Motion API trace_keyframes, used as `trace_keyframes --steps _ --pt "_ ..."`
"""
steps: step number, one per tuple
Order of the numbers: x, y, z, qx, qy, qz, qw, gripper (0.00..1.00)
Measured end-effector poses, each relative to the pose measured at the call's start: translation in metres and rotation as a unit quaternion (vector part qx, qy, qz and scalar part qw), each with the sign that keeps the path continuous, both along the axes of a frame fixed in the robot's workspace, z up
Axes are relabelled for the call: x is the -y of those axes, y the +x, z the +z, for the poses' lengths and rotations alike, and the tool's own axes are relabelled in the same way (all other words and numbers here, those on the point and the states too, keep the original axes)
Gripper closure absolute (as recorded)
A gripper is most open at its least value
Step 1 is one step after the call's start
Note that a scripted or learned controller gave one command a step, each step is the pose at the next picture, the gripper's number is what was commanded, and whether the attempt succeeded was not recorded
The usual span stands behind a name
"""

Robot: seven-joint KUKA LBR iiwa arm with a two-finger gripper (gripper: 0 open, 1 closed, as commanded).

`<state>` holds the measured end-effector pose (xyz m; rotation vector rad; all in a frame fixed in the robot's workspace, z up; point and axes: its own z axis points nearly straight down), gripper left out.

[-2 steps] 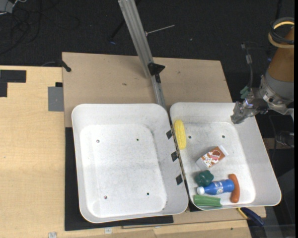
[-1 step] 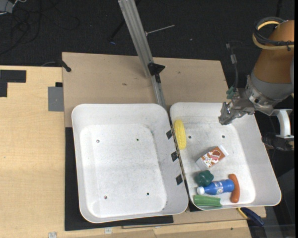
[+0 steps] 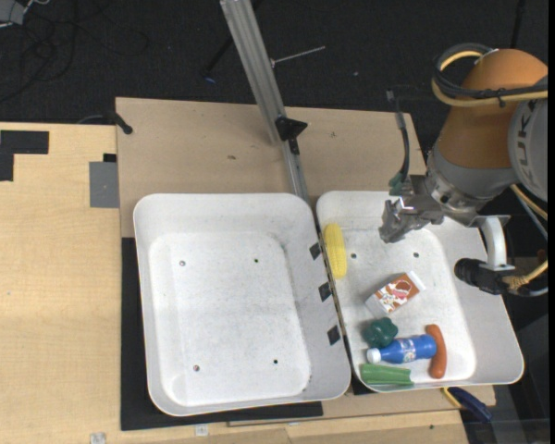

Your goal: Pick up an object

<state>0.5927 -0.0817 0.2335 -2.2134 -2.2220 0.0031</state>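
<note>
Green pod (image 3: 386, 375) at right bin (image 3: 499, 359) front rim; claw (image 3: 397, 220) above bin, finger state unclear.

My own arm (image 3: 499, 128) runs off the right edge. My pincer (image 3: 398, 222) is too small to read. Below it, the small carton (image 3: 395, 293)'s print is unreadable.

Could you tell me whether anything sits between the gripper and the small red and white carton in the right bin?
Nothing visible does. The gripper hangs over the upper part of the right bin, and only bare white floor lies between it and the red and white carton. The yellow corn lies off to the side by the divider.
</note>
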Motion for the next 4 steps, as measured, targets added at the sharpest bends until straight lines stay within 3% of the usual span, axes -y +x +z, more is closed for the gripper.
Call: trace_keyframes --steps 1,3,4 --pt "-0.049 0.0 0.007 0.001 0.0 0.0 1.0 1.0" --pt "-0.164 -0.011 -0.013 -0.001 -0.0001 0.0 1.0 1.0" --pt "-0.161 -0.01 -0.012 0.0 -0.0012 -0.002 1.0 0.0"
